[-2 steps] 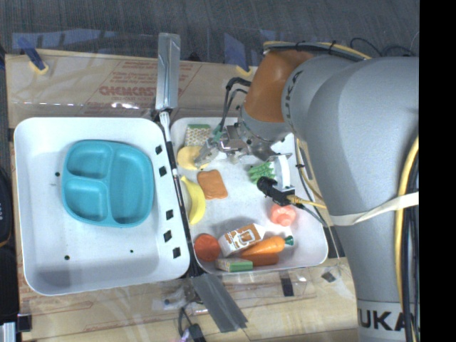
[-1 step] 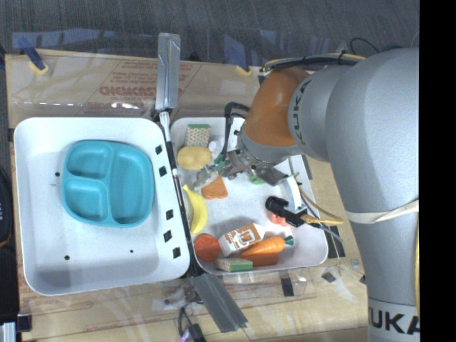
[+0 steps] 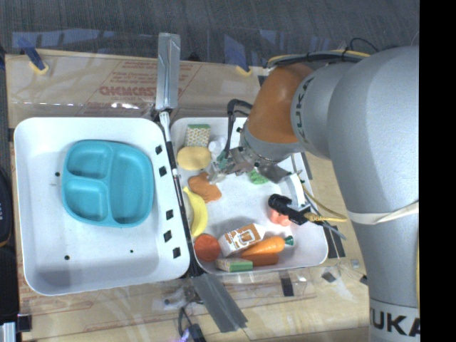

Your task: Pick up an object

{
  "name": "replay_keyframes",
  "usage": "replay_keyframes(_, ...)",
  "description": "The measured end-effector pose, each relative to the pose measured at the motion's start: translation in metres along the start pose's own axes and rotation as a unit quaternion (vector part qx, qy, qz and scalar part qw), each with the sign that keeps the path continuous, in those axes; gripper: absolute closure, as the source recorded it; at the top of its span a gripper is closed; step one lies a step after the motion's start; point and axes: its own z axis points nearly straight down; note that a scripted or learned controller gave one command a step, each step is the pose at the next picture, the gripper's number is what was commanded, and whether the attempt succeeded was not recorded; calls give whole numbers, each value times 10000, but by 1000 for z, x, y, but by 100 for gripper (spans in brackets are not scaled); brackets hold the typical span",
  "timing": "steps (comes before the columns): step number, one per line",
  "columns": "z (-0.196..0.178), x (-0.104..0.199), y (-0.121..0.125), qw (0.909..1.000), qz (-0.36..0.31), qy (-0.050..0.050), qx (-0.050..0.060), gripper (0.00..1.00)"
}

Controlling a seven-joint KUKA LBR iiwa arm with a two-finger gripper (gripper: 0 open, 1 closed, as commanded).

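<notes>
My gripper (image 3: 219, 165) is low in the upper left part of the right bin (image 3: 313, 251). It hangs just right of a yellow round piece (image 3: 191, 157) and just above an orange-brown piece (image 3: 204, 187). The wrist and the orange band hide the gripper's tip. A small green item (image 3: 258, 179) lies right of the gripper, partly under the wrist. Nothing shows as lifted off the bin floor.
The right bin also holds a green and white sponge (image 3: 197, 133), a banana (image 3: 197, 217), a tomato (image 3: 207, 247), a small carton (image 3: 239, 239), a carrot (image 3: 267, 246), a green-tan block (image 3: 235, 265) and a red piece (image 3: 278, 219). The left bin (image 3: 43, 262) holds a blue divided plate (image 3: 109, 182).
</notes>
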Motion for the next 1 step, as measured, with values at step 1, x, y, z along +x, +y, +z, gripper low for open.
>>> replay_keyframes(1, 0, 0, 0, 10000, -1, -1, 0, 0)
